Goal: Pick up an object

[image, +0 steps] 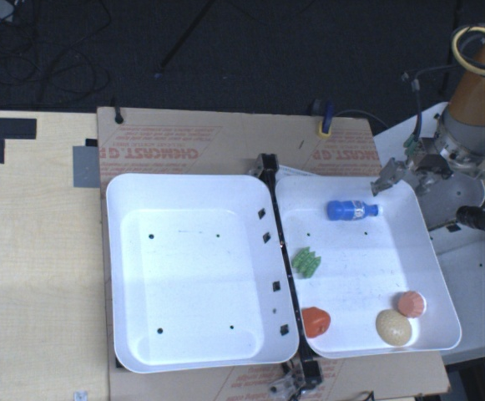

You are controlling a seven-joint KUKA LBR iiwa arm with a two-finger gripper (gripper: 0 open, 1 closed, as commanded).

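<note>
The grey arm with its orange band (pixel 469 98) is reaching in at the upper right, and its two-finger gripper (pixel 409 172) is hovering just over the far right corner of the right-hand shallow white bin (pixel 442 291); whether it is spread or pressed together cannot be told from this slant, and nothing is showing between its tips. A small blue plastic bottle with a pale cap (pixel 351 210) is lying on its side near the bin's far edge, close to the gripper, with bare white floor lying open on all its sides. A crinkled green leafy piece (pixel 306 262) is sitting near the bin's left wall, beside the black clips (pixel 275 239) joining the two bins. A red-orange rounded object (pixel 315 322) is resting against the near left corner. A pink round object (pixel 411 304) and a cream-coloured ball (pixel 394 327) are touching each other close to the near right corner, tight against the rim. The middle of this bin is lying open. The left-hand white bin (pixel 117 282) is showing its white floor dotted with small dark holes. Both bins are resting on a brown cardboard sheet with red printing (pixel 184 144) laid over the pale wooden surface (pixel 33 266).
</note>
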